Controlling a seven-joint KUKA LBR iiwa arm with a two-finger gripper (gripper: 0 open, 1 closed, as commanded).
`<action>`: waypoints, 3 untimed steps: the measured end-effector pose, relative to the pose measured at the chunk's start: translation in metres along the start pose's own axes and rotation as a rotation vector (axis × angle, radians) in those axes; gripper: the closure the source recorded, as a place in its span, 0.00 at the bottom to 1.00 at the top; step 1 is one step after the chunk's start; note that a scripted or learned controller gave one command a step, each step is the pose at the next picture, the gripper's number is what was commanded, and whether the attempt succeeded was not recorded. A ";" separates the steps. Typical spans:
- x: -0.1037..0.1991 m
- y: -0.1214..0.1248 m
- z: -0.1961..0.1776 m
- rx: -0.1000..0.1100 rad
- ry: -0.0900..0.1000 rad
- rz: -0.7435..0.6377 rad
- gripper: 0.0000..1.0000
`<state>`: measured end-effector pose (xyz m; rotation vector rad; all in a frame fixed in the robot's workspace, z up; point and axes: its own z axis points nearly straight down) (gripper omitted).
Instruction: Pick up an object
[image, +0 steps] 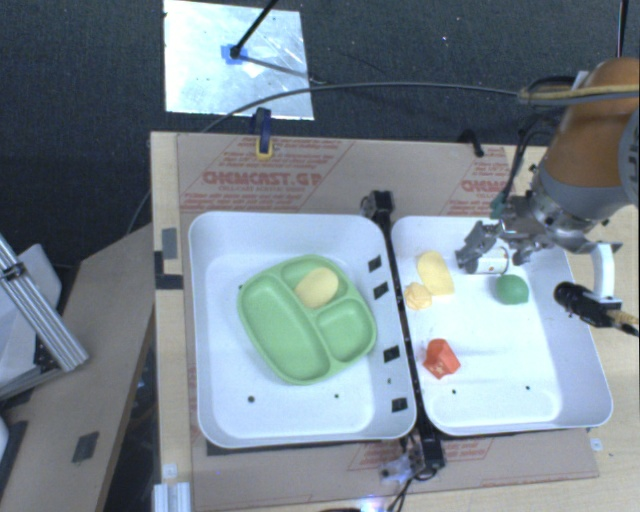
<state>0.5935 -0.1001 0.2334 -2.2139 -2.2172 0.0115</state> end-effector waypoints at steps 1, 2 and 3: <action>0.000 0.002 -0.007 -0.012 -0.001 -0.002 0.00; 0.000 0.013 0.048 -0.009 -0.001 0.000 0.00; -0.004 0.022 0.099 -0.009 -0.001 0.001 0.00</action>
